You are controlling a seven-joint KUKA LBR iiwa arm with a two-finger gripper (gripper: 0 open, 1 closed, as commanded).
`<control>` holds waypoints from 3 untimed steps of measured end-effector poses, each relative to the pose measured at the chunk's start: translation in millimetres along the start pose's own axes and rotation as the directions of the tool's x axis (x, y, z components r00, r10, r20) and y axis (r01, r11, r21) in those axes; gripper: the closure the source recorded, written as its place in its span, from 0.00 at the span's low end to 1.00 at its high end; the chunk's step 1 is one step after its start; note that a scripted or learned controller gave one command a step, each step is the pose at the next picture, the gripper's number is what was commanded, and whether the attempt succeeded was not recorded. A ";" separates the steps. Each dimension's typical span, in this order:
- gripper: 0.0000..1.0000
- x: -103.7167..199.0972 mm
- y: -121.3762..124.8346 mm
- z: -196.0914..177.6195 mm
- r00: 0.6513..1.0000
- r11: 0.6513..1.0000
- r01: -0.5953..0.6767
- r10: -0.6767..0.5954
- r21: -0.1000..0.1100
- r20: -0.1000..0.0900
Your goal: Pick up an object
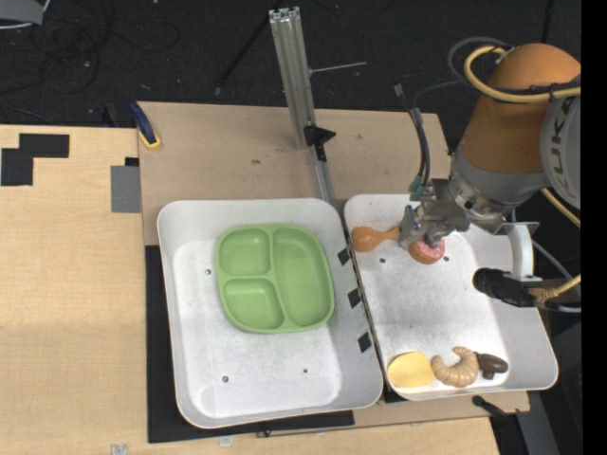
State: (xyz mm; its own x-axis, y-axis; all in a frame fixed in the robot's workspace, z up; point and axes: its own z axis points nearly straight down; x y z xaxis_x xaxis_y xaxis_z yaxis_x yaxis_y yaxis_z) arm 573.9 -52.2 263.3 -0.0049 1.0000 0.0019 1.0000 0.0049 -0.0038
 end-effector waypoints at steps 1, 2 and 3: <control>1.00 41.9 7.9 5.0 1.000 1.000 -0.001 0.001 -0.001 0.001; 1.00 102.9 21.3 16.8 1.000 1.000 0.001 -0.001 -0.001 0.001; 1.00 153.4 32.6 37.6 1.000 1.000 0.000 0.000 -0.001 0.002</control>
